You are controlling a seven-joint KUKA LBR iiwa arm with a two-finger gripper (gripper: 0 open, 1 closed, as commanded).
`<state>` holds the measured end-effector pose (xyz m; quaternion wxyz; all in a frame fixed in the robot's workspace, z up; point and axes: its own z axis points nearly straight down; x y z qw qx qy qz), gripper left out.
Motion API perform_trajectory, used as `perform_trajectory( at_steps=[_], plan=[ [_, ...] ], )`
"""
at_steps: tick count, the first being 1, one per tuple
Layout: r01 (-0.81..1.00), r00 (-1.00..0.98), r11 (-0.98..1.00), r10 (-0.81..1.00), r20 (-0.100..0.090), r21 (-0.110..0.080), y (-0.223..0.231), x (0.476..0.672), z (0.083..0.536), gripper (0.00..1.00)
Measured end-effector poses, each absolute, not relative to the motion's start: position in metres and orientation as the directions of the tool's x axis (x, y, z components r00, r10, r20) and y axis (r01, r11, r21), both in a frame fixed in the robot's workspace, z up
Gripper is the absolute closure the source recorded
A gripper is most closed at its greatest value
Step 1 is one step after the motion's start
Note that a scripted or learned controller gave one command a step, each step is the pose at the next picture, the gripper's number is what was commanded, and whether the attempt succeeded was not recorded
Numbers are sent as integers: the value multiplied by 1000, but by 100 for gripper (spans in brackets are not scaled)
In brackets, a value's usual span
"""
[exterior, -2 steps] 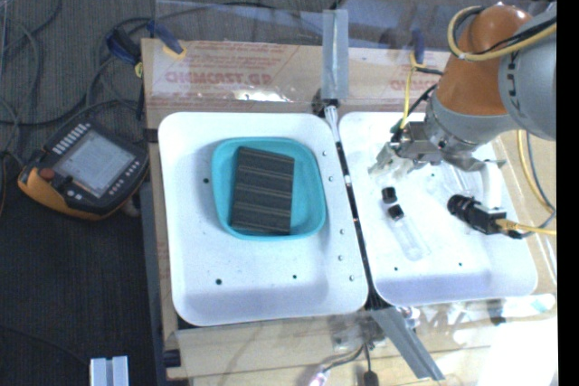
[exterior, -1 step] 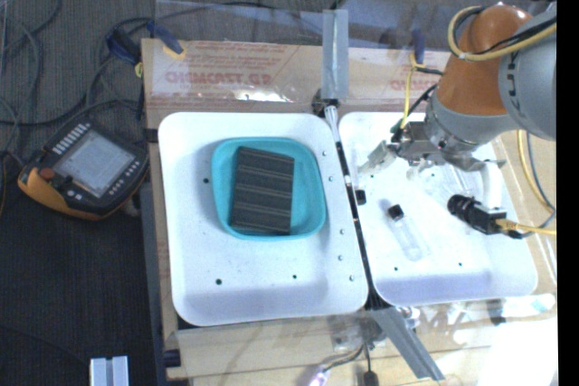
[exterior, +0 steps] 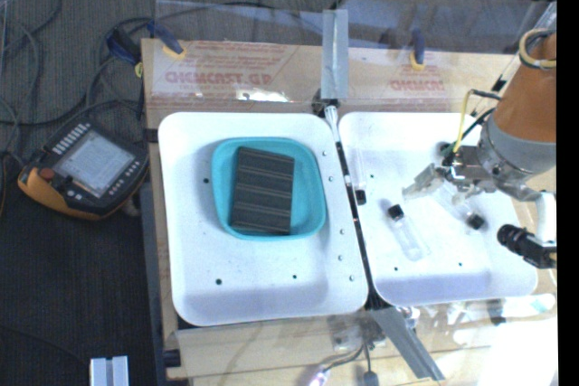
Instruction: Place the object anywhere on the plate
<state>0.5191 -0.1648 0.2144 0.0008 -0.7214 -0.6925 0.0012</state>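
A dark grey ribbed block [exterior: 263, 190] lies flat on the blue plate [exterior: 309, 211], which sits in the left white bin [exterior: 190, 267]. My gripper [exterior: 448, 199] hangs over the right bin [exterior: 434, 276], well to the right of the plate and apart from the block. Its fingers [exterior: 422, 183] stand spread apart with nothing between them, so it is open. The orange band [exterior: 534, 104] of the arm rises at the right edge.
A small clear piece with a black end [exterior: 403, 230] lies on the right bin's floor, just left of the gripper. A raised divider [exterior: 348, 194] separates the two bins. A pendant [exterior: 86, 167] rests on the floor far left.
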Motion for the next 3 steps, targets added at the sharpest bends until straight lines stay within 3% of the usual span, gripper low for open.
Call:
perform_trajectory(
  at_steps=[1, 2, 3],
  plan=[
    [987, 158, -158, 987, -2, -1, -217, 484, 276, 0],
    [988, 157, -157, 988, -2, -1, -217, 484, 276, 0],
    [995, 102, -102, 995, -3, 1, -210, 485, 435, 0]
  ],
)
